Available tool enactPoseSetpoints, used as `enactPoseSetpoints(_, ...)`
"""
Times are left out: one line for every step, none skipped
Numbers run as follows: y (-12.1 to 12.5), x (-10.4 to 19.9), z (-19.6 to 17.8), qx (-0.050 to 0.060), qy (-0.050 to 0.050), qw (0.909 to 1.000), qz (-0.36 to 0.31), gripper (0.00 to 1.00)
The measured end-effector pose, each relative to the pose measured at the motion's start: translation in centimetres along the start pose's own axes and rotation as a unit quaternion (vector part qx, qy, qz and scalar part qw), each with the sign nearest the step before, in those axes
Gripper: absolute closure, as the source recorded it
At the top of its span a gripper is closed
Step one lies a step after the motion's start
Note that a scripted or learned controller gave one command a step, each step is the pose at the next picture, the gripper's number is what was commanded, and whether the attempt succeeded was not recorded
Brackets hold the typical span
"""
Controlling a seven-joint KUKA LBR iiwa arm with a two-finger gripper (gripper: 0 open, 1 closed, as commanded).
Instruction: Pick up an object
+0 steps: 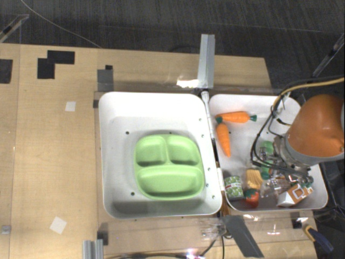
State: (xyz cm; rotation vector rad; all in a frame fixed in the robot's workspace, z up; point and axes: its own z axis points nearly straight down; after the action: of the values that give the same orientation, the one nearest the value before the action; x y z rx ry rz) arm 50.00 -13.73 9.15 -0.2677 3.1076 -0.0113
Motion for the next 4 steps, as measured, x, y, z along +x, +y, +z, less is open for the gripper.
enactPoseSetpoints(0.1, -0.5, -1.3, 0.002, -0.007, 1.0000, -0.003, 1.00)
enactPoseSetpoints(-0.4, 0.1, -5.5, -0.004, 0.005, 0.9928, -0.120, 1.00)
enactPoseSetpoints(7.5, -3.6, -13.9, -0.004, 0.002, 0.9898, -0.143, 1.00)
enactPoseSetpoints(11.7, -3.9, -16.4, -0.005, 0.004, 0.9970, -0.078, 1.00)
